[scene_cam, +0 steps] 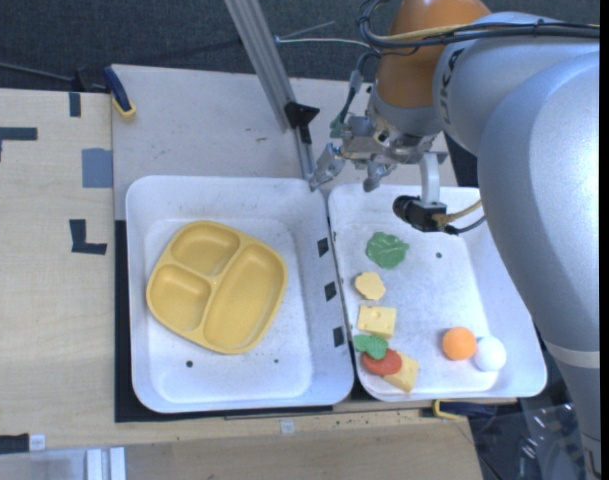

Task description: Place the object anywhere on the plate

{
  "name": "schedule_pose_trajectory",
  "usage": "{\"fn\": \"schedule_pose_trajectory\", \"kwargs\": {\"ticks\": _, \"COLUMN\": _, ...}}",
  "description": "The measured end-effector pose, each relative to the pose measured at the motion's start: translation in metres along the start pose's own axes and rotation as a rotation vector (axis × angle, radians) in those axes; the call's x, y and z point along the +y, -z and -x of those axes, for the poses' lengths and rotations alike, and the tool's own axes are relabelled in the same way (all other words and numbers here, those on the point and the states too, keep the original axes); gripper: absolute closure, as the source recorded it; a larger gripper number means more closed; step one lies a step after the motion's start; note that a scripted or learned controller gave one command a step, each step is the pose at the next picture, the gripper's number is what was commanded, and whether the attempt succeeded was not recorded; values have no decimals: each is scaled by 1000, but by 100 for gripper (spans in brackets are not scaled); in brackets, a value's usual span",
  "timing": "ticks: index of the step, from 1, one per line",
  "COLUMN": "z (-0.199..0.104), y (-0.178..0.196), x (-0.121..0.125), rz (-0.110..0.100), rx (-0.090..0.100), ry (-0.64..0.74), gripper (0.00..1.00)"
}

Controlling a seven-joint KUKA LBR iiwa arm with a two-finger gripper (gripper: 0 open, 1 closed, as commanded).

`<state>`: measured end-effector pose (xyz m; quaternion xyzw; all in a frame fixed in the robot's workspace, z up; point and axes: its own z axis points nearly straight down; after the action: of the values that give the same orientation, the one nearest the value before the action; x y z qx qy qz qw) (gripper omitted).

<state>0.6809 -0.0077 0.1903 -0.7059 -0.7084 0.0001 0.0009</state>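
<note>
A yellow plate [216,286] with three compartments lies in the left bin [164,378]. In the right bin [504,298] lie several toy foods: a green leafy piece [386,250], a small yellow round piece [370,286], a yellow cheese block [377,320], a red and green piece [376,356] on a yellow wedge [404,374], an orange ball [459,344] and a white egg [490,354]. My gripper [348,175] hangs over the far left corner of the right bin, open, with nothing between its fingers. It is beyond the green piece.
A slanted metal rail [264,58] runs down to the bins' far edge beside the gripper. A black cable fitting [422,213] juts over the right bin's far part. The arm's grey body [534,148] covers the right side. Black clips [331,290] mark the divide between bins.
</note>
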Motion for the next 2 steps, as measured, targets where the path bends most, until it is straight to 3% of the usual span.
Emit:
{"fn": "schedule_pose_trajectory", "kwargs": {"ticks": 1, "z": 72, "y": -2, "x": -1, "rz": 0, "rx": -4, "ry": -8, "gripper": 0}}
{"fn": "schedule_pose_trajectory", "kwargs": {"ticks": 2, "z": 25, "y": -2, "x": -6, "rz": -1, "rx": -1, "ry": 1, "gripper": 0}}
